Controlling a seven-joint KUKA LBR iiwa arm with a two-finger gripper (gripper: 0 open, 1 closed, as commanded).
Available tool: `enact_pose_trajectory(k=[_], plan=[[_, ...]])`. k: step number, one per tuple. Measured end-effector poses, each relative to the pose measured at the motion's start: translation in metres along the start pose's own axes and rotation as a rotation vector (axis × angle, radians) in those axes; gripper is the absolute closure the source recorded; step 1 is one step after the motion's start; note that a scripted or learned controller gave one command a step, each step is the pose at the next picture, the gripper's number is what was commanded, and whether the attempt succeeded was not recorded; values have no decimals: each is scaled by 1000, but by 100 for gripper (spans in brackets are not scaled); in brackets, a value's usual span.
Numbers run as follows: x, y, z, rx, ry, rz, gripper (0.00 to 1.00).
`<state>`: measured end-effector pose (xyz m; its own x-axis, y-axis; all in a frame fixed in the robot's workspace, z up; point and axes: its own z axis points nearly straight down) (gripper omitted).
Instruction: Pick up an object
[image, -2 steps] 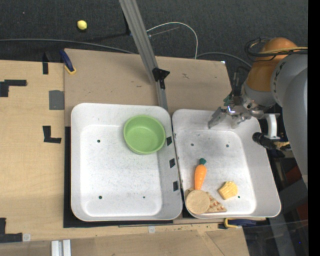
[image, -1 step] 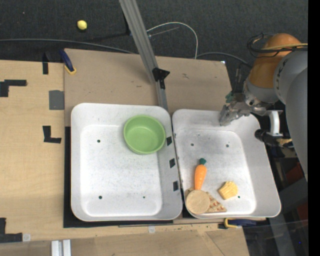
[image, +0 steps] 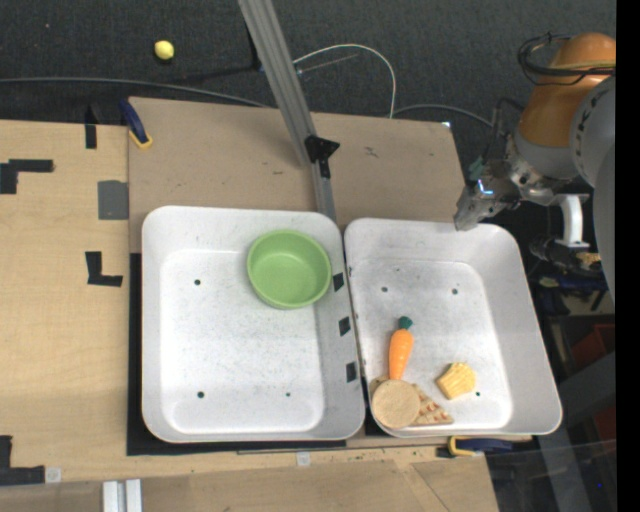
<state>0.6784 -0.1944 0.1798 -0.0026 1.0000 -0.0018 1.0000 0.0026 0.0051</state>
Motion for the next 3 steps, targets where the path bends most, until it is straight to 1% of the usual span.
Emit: enact_pose_trajectory(k=[1,2,3], plan=[[-5,-1,-63,-1,0,1,100],[-4,0,-99,1,1,1,100],[36,-21,-87,8,3,-1,100]])
